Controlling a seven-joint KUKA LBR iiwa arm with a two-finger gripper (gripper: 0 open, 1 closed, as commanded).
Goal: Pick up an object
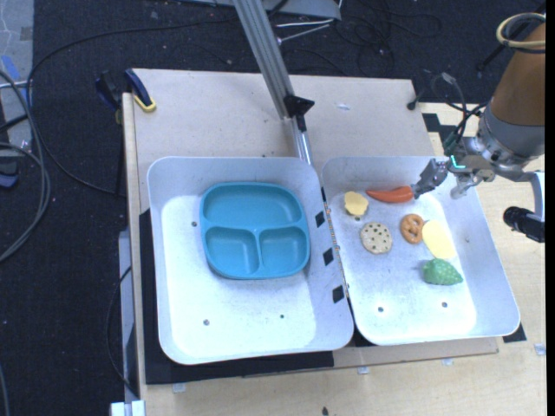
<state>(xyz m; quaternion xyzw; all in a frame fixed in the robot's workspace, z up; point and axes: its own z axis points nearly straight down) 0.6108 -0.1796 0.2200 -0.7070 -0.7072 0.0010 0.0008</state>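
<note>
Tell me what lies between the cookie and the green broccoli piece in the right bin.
In the camera view, the pretzel and a pale yellow piece lie roughly between the cookie and the broccoli, slightly above the direct line.

A: Bins?
B: Both white. Left bin (173, 319) holds a light blue tray (256, 230).
A: Right bin (486, 310)?
B: Orange-red carrot (390, 194), yellow piece (355, 204), tan cookie (376, 237) with dark specks, orange-brown pretzel (412, 228), pale yellow piece (438, 241), green lump (443, 273).
A: Arm?
B: Orange band (520, 76), grey wrist below, grey-black gripper (447, 180).
A: Bench (217, 111)?
B: Beige top, black floor around.
</note>
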